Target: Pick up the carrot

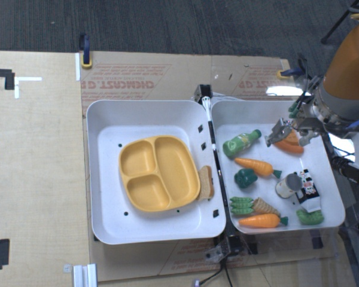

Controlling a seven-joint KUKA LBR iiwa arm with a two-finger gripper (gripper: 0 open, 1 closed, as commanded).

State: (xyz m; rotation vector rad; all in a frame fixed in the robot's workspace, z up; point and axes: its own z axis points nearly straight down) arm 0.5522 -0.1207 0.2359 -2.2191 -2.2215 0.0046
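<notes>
While the left bin (102, 178) holds a yellow divided plate (158, 173) with a slice of bread (206, 182) touching its right rim, the right bin (329, 172) carries the rest. Left of the gripper (286, 134) lies a green bottle (241, 143). Below the bottle is a carrot (255, 166), then a green pepper (246, 177). A second carrot (262, 221) lies by the near wall, beneath pea pods (240, 205). The jaws are closed around an orange piece (291, 143) near the far right of that bin.
</notes>
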